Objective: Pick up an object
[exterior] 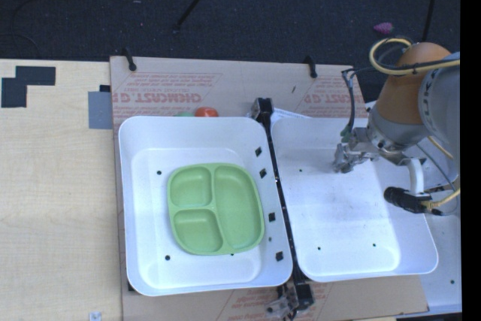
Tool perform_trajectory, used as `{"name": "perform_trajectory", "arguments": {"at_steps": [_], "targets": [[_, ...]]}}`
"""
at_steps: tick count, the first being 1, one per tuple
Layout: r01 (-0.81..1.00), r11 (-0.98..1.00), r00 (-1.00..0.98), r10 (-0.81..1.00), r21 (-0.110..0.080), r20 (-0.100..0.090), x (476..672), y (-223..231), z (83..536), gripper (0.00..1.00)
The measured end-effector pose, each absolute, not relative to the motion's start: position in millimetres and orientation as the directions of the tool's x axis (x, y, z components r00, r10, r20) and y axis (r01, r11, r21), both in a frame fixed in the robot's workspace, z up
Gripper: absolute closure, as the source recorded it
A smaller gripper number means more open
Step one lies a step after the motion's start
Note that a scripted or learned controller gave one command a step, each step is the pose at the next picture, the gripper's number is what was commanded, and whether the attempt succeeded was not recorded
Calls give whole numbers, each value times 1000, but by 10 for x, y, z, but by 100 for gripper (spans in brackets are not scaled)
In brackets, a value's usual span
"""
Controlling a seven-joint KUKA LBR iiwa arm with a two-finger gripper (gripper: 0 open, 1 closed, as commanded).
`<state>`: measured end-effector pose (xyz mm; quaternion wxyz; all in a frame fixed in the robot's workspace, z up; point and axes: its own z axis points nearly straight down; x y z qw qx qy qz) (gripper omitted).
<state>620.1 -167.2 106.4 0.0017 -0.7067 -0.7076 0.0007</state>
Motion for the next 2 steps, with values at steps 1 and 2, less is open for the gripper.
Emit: {"name": "perform_trajectory", "arguments": {"at_steps": [1, 2], "targets": [[1000, 2, -2, 1000, 4, -1, 6186, -1624, 1681, 100], [1000, 2, -2, 1000, 4, -1, 6197, -1635, 2215, 100]]}}
